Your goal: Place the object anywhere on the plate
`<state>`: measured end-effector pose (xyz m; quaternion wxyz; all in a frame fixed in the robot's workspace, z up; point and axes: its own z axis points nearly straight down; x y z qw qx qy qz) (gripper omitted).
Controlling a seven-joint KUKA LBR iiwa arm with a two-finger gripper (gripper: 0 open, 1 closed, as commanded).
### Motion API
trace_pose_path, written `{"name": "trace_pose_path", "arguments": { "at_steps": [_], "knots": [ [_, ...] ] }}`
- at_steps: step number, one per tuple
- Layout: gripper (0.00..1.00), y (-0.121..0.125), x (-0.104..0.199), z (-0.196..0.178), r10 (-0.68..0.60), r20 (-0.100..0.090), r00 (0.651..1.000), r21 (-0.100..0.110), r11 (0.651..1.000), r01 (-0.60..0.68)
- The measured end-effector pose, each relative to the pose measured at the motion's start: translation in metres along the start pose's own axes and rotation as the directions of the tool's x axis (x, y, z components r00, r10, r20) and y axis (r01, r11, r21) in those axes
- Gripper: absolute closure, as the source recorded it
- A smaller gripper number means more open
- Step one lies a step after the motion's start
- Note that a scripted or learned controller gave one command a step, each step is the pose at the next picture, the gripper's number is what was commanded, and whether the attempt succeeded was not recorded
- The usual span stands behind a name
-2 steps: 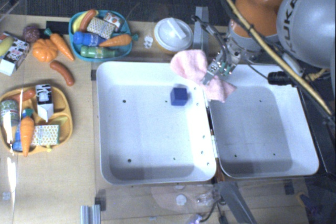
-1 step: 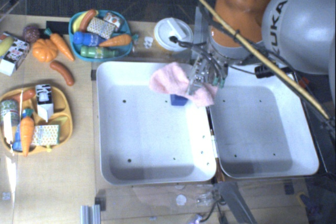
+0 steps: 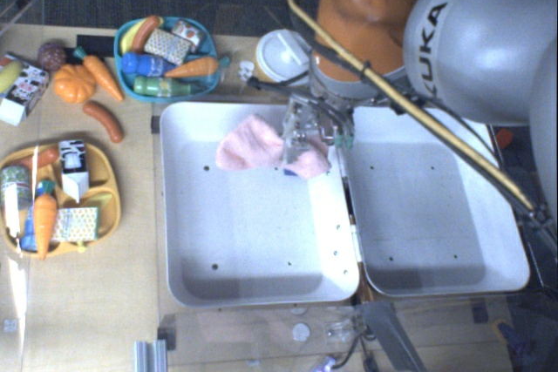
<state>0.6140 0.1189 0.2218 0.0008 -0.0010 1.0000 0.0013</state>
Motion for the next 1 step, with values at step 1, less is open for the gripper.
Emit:
{"name": "trace_pose_path", "arguments": {
  "at_steps": [1],
  "knots": [
    [0.00,-0.0001,-0.0002,-0.0003,0.000,0.001,1.000,0.000,1.000,0.000]
  ]
}}
